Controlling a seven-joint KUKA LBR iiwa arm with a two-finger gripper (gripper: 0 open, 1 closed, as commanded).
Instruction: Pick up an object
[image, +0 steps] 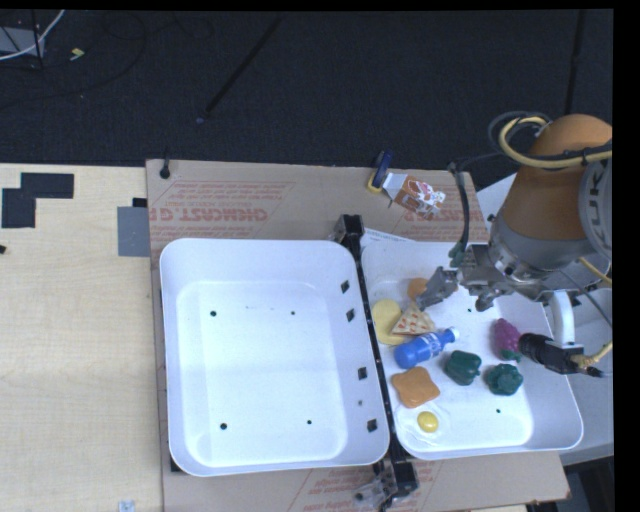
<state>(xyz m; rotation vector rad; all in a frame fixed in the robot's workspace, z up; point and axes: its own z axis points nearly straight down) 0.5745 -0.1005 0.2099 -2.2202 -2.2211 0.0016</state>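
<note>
The right bin (556, 438) holds several small toy foods. A blue bottle (424, 347) lies near its middle, with a pizza slice (412, 323) and a yellow round piece (384, 316) just above it. Below the bottle sit an orange piece (414, 385) and a small yellow ball (428, 421). Two green items (462, 366) (503, 378) and a purple one (506, 336) lie to the right. My gripper (438, 289) hangs low over the bin's upper part, beside a small orange item (415, 288) and just above the pizza slice. I see nothing held in it.
The left bin (255, 246) sits beside the right one, joined by a black divider with clips (352, 232). A small packet (418, 195) and a blue-yellow tag (380, 172) lie on the cardboard behind the bins. A black cable end (548, 351) hangs over the right bin's right side.
</note>
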